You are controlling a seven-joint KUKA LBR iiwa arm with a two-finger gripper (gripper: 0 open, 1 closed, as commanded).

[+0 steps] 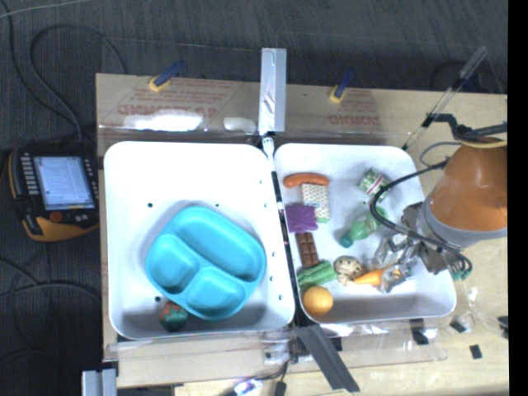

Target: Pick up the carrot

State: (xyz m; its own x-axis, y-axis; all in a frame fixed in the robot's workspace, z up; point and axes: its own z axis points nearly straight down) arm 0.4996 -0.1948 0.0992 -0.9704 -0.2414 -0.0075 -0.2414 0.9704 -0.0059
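The carrot (365,279) is a small orange piece lying near the front wall of the right bin (429,304), just right of a speckled ball (348,266). My gripper (393,269) is low in that bin, right at the carrot's right end, hanging from the grey wrist with the orange band (472,190). The gripper's metal parts overlap that end of the carrot, and I cannot make out whether they touch it.
The right bin also holds a sausage (305,180), a waffle piece (315,200), a purple item (301,218), a chocolate bar (307,248), a green vegetable (315,272), an orange (318,301), a green bottle (356,231) and a small can (371,181). A blue divided plate (206,260) lies in the left bin.
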